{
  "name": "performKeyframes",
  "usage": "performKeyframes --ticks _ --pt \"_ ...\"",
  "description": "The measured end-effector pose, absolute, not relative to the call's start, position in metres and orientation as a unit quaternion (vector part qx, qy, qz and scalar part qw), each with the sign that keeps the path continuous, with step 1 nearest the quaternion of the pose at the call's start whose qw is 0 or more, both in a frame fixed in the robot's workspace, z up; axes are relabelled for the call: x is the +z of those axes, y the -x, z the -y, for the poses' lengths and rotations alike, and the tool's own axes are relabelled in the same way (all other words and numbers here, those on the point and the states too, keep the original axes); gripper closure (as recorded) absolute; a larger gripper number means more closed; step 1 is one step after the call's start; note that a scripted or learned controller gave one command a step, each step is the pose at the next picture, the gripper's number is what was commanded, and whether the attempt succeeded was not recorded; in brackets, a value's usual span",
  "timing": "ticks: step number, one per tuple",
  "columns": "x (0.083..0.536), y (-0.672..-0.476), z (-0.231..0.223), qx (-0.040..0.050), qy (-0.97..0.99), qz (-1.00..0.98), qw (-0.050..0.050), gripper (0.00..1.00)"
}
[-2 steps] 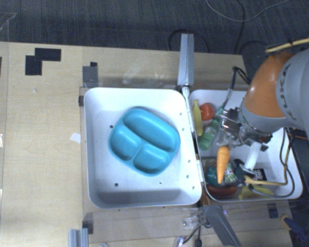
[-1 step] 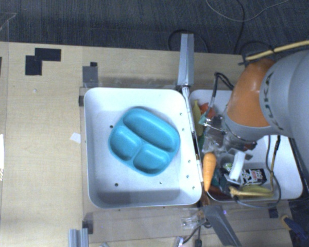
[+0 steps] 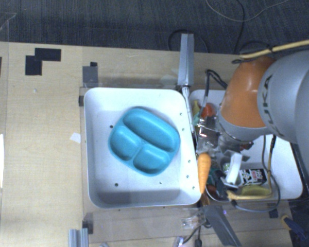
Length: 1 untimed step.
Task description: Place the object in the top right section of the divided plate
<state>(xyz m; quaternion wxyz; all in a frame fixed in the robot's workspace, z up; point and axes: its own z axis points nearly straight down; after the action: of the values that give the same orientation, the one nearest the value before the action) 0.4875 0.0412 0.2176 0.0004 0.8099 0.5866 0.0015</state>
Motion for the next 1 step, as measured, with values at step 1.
performKeyframes --ticks 1 --pt "0.224 -0.487 -0.0737 0.0006 -0.806 -0.592 0.0 1.0"
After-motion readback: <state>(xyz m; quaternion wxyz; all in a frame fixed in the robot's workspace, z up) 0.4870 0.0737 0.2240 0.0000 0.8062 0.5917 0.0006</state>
